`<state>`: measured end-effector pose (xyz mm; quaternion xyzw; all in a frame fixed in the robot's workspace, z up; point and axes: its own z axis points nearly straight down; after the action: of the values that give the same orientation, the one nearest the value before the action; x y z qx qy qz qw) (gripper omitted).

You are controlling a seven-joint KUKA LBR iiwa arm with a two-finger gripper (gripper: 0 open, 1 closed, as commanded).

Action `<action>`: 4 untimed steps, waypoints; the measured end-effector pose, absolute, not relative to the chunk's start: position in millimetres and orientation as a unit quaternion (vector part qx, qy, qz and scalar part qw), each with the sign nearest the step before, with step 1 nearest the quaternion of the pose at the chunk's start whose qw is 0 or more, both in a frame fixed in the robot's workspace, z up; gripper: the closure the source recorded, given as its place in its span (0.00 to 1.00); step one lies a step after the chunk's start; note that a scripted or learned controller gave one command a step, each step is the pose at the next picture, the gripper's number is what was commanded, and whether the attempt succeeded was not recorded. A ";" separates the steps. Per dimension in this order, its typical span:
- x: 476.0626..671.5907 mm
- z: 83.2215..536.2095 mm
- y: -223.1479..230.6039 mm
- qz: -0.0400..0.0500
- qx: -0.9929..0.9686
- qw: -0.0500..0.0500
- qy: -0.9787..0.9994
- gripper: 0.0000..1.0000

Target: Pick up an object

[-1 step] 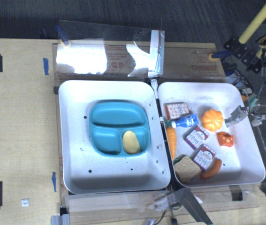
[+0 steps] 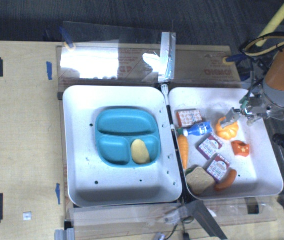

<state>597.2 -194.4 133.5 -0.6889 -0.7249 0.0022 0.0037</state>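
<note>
The small orange pumpkin-shaped toy point(image 2: 227, 129) is my likeliest target. It sits in the upper middle of the right bin point(image 2: 272, 184), and my pincer point(image 2: 238, 113) hangs just at its one o'clock, tips close above its top edge. I cannot tell whether my pincer is apart or together; the tips are too small and blurred against the white floor. Nothing is visibly between them, so I claim no hold.

At the pumpkin's nine o'clock lies a blue tube point(image 2: 197, 130), nearly touching it. A red tomato-like piece point(image 2: 240, 147) sits near its five o'clock. Further out: a brown-labelled packet point(image 2: 189, 117) at ten o'clock, two more packets point(image 2: 209, 146) point(image 2: 218, 167) toward seven and six o'clock, a carrot point(image 2: 182, 151) along the bin's left wall, a slice of bread point(image 2: 199, 180) and a sausage point(image 2: 225, 180) at the bottom. The left bin point(image 2: 76, 149) holds a blue divided tray point(image 2: 119, 126) with a yellow lemon point(image 2: 140, 151) in its lower right compartment.

My worry: the pumpkin is round and smooth, so an off-centre descent could squeeze it sideways, rolling it against the tube or tomato. Coming down on its rim might simply push it flat and close on nothing.
</note>
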 end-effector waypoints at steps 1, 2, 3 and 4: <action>569.4 94.1 -175.1 -0.005 -0.686 -0.008 -0.728 0.00; 570.3 104.1 -175.4 -0.006 -0.687 -0.010 -0.727 1.00; 609.7 150.2 -130.9 -0.002 -0.752 -0.002 -0.659 1.00; 608.7 148.8 -131.9 0.000 -0.752 -0.001 -0.659 0.00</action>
<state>608.7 -131.9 148.8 -0.7525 -0.6586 -0.0002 -0.0007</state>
